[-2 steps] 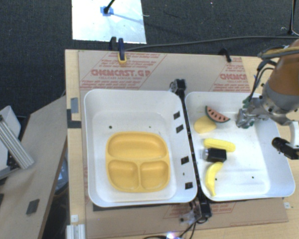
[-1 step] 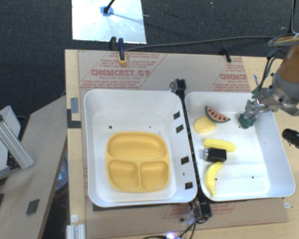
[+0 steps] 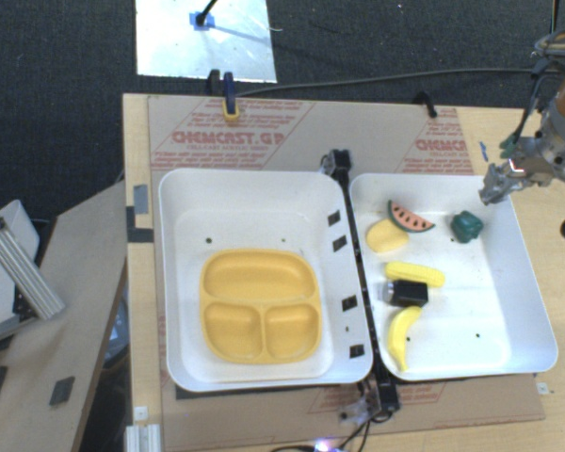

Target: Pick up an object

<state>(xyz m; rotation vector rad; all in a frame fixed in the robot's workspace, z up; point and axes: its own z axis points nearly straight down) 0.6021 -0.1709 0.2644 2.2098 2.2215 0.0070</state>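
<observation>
Nearest, banana (image 3: 403, 337) at the front of the right bin (image 3: 537, 328), untouched; just behind, black block (image 3: 410, 294) touching a yellow piece (image 3: 415, 273). Farther back, pale lump (image 3: 387, 238), watermelon slice (image 3: 411, 217), green toy (image 3: 467, 225). Farthest, gripper (image 3: 497, 185) poised over the far right rim, near the green toy; released or clenched, could not be told. Judged at approach stage; next called for a square descent onto one object.
</observation>
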